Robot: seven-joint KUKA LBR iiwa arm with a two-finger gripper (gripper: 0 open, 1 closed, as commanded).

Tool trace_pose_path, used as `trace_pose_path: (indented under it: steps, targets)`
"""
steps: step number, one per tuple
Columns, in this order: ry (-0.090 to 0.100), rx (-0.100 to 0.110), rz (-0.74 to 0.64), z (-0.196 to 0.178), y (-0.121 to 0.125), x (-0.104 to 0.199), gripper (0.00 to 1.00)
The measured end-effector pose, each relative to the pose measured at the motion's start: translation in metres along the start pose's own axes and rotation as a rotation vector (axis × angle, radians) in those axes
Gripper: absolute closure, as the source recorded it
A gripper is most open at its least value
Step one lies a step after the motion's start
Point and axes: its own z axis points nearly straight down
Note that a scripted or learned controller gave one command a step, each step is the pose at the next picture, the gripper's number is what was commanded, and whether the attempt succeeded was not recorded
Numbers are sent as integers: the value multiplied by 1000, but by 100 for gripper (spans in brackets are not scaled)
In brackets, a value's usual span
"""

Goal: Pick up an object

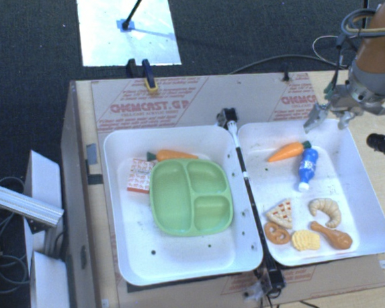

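The fingers (327,117) appear spread and hold nothing, poised over the far rim of the right bin (371,189), though the view is small there. This looks like the approach step: next they must drop onto one item. Nearest is the carrot (285,152), lying just inside, long axis across the bin, tip pointing left, greens touching the bottle (307,167).

My arm (378,52) is grey with an orange band. Both bins (188,266) are white. In the left bin I see a pale green tray (190,196), an orange carrot (173,155) with a green top, and a red-and-white patterned card (140,175). In the right bin lie another orange carrot (286,152), a blue bottle (307,166) with a white cap, a golden-brown drumstick (333,235) and a yellow corn piece (305,241).
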Motion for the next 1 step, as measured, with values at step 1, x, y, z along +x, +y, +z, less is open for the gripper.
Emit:
trace_pose_path:
  steps: [1]
  targets:
    - [-2, -15, -1, 83, 0, 3, 0]
